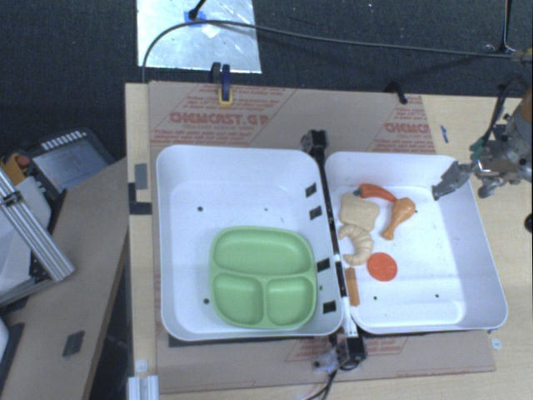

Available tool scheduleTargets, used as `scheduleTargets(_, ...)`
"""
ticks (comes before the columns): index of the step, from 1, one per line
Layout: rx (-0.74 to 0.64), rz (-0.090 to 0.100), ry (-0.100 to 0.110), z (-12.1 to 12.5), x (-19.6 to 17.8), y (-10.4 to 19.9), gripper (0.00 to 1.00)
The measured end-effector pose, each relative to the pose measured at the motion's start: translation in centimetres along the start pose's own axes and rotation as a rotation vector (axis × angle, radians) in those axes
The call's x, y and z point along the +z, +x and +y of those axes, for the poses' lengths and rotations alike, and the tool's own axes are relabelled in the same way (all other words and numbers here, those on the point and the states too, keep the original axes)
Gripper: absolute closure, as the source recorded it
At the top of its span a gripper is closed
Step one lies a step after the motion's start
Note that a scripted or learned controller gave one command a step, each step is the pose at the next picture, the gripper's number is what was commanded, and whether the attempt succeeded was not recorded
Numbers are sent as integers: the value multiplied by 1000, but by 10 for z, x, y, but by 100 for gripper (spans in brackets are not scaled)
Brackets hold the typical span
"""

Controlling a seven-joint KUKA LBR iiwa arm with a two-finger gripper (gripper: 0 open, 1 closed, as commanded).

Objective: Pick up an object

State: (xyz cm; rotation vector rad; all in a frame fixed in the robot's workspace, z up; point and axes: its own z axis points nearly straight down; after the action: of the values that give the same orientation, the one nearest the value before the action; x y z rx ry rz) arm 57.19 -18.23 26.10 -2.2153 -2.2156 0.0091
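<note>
Over the right bin (479, 302) upper-right rim hangs the gripper (454, 179); its state I cannot tell. Toy foods cluster upper left inside: carrot (376, 192), drumstick (400, 216), bread (359, 213), croissant (359, 244), red disc (382, 267). Likely light, stiff, slick plastic; the drumstick's narrow shaft looks easiest to pinch. Left bin (179, 173) holds a green tray (262, 276).

We are looking down from one fixed camera above the bench (275, 107), tilting at a slant and standing far enough back to be taking in both white bins (241, 165), with the arm (508, 152) entering from our right.
</note>
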Motion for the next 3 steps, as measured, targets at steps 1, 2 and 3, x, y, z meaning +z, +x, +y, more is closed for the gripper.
scheduleTargets(1,-3,-2,-11,2,-7,1,0)
scheduleTargets(2,-2,-3,-11,11,38,-1,0)
scheduleTargets(3,-1,-1,-8,6,99,1,0)
